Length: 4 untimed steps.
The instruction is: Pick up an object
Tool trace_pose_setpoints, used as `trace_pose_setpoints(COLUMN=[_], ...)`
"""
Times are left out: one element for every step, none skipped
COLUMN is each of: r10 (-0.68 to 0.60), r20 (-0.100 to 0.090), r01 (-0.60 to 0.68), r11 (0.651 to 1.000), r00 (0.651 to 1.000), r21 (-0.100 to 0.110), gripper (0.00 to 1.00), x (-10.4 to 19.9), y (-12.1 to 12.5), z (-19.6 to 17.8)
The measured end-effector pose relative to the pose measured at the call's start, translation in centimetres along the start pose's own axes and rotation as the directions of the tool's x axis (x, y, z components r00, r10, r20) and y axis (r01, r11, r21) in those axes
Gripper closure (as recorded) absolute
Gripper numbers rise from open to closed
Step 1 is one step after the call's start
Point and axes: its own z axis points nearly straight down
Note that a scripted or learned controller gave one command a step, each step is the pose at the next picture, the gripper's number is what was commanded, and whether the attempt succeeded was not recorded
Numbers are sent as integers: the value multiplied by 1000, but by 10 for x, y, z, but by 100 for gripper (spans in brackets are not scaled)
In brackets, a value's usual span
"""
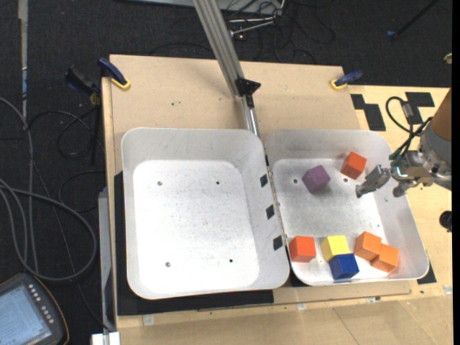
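Blue cube [344,266] at the right bin's [410,221] front edge, touching the yellow cube [334,246] behind it.
An orange cube [302,248] sits just left; two more orange blocks [376,251] right. Further back lie a purple cube [315,179] and an orange cube [353,165]. The gripper [374,181] hovers beside that one, holding nothing; finger spread unclear. Left bin [144,149] alongside.

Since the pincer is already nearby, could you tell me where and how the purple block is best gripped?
Probably from straight above, closing on two opposite side faces of the purple block. It stands alone in the right bin, apart from the orange cube, so there is room on either side. The pincer sits to its right.
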Motion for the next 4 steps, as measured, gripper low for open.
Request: trace_pose_setpoints(r10=[0,-2,2,1], r20=[1,0,0,1], r01=[0,2,-2,-1], r11=[1000,1000,1000,1000], r00=[1000,1000,1000,1000], r21=[-5,0,2,-3], gripper=[0,0,0,0], x=[0,7,4,5], y=[1,9,5,5], z=[-2,49,113,123])
